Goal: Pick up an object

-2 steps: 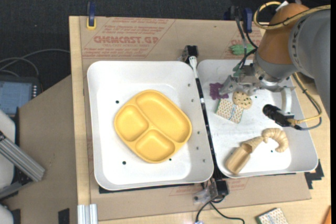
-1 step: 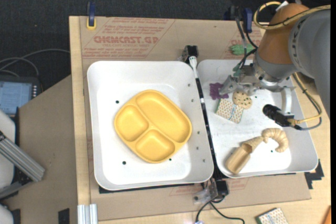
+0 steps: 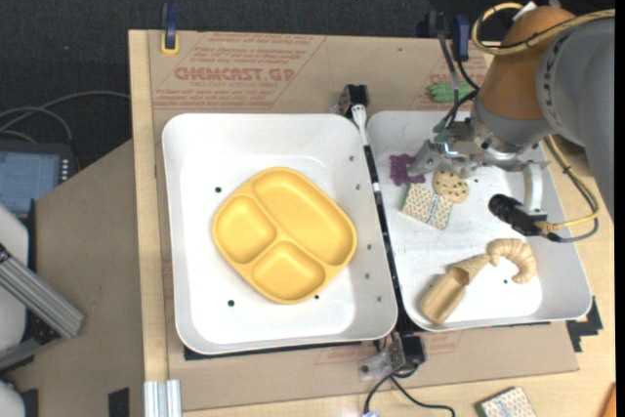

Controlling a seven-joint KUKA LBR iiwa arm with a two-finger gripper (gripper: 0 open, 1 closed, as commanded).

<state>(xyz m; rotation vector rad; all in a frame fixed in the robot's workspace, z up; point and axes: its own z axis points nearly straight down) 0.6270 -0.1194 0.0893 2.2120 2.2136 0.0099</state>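
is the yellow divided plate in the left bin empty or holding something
Empty: all three compartments of the yellow plate show bare yellow.

Count: 2 white bins on the bench, a left bin and a right bin, side by side, touching along their inner edges. Left bin: 1 yellow divided plate w/ 3 compartments, near bin centre. Right bin: 5 items total, namely 1 purple piece near its left edge, 1 round cookie, 1 patterned packet just beside the cookie, 1 croissant towards the front right corner, 1 tan cylinder-ish item at the front edge. Also 1 arm w/ 1 gripper over the right bin's back part. 1 blue clamp at the bench's back left corner.
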